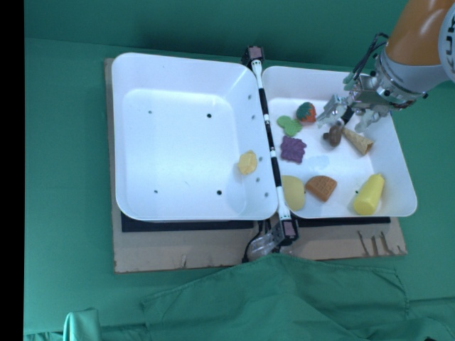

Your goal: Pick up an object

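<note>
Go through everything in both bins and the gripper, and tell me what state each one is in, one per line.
Gripper: low over the right bin, fingers spread, holding nothing.
Ice cream cone: lying on its side, by the gripper.
Brown piece: lying beside the cone.
Strawberry: resting, untouched.
Green piece: lying flat.
Purple piece: lying flat.
Yellow bottle: lying on its side.
Orange waffle: lying flat.
Yellow chip: alone in left bin.

There are no words, numbers, labels or signs to read here. The two white bins [185, 77] are plain, the toy foods carry no writing, and the green cloth [71, 155] and brown cardboard [178, 258] under the bins show no print.
</note>
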Motion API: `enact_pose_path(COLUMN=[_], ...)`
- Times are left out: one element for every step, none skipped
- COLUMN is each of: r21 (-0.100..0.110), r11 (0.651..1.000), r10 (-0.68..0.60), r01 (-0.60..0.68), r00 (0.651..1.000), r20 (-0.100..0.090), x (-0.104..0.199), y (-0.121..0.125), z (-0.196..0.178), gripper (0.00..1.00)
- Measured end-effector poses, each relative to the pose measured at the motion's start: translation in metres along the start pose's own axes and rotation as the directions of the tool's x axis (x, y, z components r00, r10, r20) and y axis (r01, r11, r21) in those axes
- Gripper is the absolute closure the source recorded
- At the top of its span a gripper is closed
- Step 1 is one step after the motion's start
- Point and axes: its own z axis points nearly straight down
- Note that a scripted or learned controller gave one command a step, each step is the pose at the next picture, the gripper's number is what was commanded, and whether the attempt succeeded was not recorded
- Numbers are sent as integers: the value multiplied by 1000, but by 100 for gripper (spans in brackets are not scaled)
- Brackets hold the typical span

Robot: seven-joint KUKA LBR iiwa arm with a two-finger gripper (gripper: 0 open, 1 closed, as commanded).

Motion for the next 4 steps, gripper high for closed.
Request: enact_pose_path(r21=[0, 5, 6, -6], r11=[1000, 1000, 1000, 1000], r10=[0, 1, 1, 0], r01=[0, -1, -1, 0], r00=[1000, 1000, 1000, 1000], r20=[0, 0, 0, -1], x=[0, -3, -3, -4], y=[0, 4, 0, 3], z=[0, 41, 82, 111], gripper=[0, 0, 0, 0])
